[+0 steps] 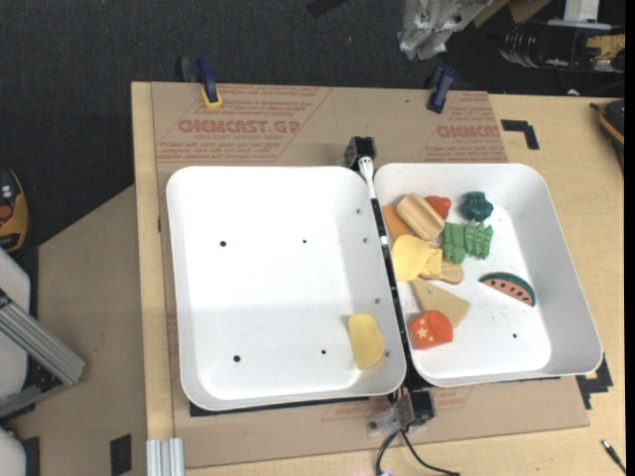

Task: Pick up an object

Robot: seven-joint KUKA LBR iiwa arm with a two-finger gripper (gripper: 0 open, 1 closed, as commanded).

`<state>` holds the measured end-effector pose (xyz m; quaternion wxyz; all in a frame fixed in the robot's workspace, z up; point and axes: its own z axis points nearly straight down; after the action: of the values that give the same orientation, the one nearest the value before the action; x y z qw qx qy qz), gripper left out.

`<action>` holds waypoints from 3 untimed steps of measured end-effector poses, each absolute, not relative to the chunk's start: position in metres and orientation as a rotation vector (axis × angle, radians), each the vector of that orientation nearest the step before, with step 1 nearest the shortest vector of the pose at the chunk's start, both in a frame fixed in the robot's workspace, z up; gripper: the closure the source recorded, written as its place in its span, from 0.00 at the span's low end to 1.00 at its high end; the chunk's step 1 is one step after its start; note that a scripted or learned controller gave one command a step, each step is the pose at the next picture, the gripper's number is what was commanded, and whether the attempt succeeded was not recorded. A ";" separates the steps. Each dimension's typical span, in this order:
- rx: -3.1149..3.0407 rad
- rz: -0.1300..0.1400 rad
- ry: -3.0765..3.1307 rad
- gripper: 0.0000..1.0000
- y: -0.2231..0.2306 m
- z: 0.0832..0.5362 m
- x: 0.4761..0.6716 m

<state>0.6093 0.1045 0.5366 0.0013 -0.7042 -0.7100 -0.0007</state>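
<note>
Hovering tool [434, 40]: above the worktop's [99, 266] far edge, well clear of both bins; whether its fingers are spread or pressed together, cannot tell.
Left bin [198, 206]: one yellow piece [366, 340] lying flat near its near right corner, just beside the dividing wall.
Right bin [556, 266]: crowded toward its left wall; bread roll [421, 216], green cluster [466, 239], watermelon slice [508, 289], red piece [431, 330] among others.
Step in hand: approach, nothing taken yet.
Recommended target: watermelon slice, lying apart from its neighbours.
Method, as judged: descend vertically, fingers across the slice's narrow width.
Risk: clustered items touch; closing there may nudge neighbours or seize nothing.
</note>
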 end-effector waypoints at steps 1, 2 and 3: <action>-2.204 0.014 -2.227 1.00 0.188 0.437 0.569; -2.220 -0.021 -2.230 1.00 0.227 0.542 0.587; -2.213 0.027 -2.218 1.00 0.225 0.386 0.513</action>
<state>0.5127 0.2247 0.3859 0.0043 -0.7062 -0.7080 0.0087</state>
